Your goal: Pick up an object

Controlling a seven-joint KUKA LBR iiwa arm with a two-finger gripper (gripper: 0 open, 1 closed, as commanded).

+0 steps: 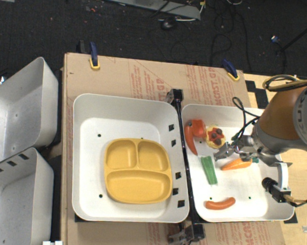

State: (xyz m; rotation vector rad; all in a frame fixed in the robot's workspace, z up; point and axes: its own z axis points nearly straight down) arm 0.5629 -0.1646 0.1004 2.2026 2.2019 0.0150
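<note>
The right bin (252, 206) holds several toy foods. A red piece (196, 129) lies at its back left, with a small yellow and red piece (215, 136) beside it. A green stick (209, 170) lies near the middle, and a red-orange sausage (220, 204) near the front. An orange carrot (238, 164) lies right of the green stick. My gripper (231, 152) hangs low over the bin, just above and behind the carrot. Nothing shows held in it.
The left bin (88, 140) holds a yellow divided plate (137, 171). A black divider (182, 158) runs between the bins. The grey and orange arm (286, 122) reaches in over the right bin's right side. A cable and connector (275, 189) hang near its right wall.
</note>
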